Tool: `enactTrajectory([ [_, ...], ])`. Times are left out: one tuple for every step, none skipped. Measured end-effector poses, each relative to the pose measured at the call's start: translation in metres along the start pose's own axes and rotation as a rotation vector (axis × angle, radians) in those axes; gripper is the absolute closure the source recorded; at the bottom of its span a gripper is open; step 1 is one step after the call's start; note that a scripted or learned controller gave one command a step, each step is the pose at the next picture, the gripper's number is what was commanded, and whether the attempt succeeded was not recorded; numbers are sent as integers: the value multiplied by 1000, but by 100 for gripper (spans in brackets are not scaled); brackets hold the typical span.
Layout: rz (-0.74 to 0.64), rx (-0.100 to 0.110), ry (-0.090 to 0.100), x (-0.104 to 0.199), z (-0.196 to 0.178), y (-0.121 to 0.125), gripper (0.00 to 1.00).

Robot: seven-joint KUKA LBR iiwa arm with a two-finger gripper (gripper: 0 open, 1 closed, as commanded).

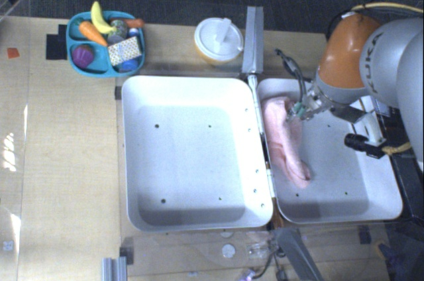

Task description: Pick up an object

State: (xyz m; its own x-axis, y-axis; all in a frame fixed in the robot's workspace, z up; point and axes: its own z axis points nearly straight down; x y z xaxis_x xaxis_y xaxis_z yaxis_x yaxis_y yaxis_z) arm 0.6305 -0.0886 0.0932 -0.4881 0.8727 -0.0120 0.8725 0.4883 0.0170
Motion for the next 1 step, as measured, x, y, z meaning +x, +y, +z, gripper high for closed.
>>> enactTrajectory([
  [88,7,6,37,-95,-9,0],
])
